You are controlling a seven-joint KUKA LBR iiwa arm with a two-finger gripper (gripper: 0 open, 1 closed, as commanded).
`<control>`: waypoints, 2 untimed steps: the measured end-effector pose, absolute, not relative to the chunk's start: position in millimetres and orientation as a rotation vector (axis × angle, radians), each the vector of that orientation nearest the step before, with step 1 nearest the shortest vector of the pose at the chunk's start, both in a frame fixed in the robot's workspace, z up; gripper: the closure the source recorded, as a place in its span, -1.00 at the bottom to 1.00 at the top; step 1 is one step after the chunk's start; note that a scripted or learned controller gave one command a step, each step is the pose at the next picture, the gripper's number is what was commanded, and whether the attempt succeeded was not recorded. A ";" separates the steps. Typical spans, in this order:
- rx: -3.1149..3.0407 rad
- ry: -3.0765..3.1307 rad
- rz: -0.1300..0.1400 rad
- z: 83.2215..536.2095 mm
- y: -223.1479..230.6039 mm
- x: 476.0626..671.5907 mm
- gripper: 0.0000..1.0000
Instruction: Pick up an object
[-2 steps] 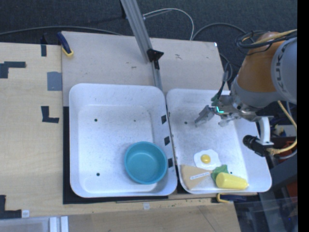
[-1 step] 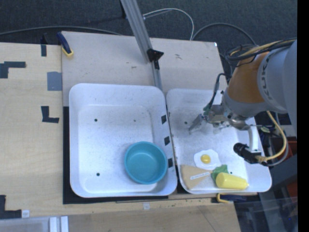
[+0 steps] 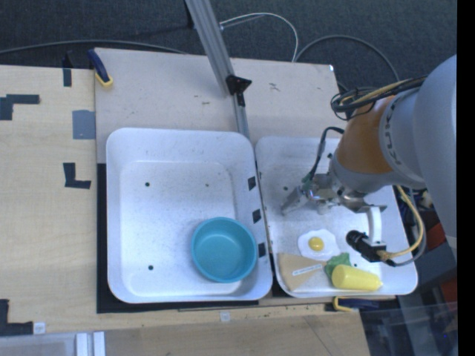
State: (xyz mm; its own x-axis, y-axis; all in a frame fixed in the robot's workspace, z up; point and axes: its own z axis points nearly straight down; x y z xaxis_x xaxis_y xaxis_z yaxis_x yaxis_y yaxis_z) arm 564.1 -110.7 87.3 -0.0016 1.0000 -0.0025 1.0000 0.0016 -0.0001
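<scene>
mostly bare right bin (image 3: 286, 162), toys (image 3: 326, 262) crowding near edge

Right bin's (image 3: 271, 154) far half seems open; fried egg (image 3: 317, 243), cheese wedge (image 3: 299, 270), corn (image 3: 355, 277) crowd its near end.

Your pale wooden tabletop (image 3: 44, 221) fills the left and middle of the frame, with a lighter beige board (image 3: 171, 95) laid over its upper middle part. Two shallow white plastic bins sit directly on it, side by side and touching: the larger left bin (image 3: 130, 191) at centre, the smaller right bin (image 3: 286, 162) toward the lower right. You can see dark tape marks (image 3: 73, 176) stuck on the wood at the left edge, plus a grey square patch (image 3: 84, 124). A small blue-and-yellow clamp (image 3: 99, 68) grips the board's upper left corner. A slanted grey metal pole (image 3: 211, 39) meets the board above the bins.
</scene>
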 end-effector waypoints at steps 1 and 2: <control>2.218 2.225 -0.001 99.1 -109.6 564.5 1.00; 2.218 2.222 0.003 145.1 -104.5 572.3 1.00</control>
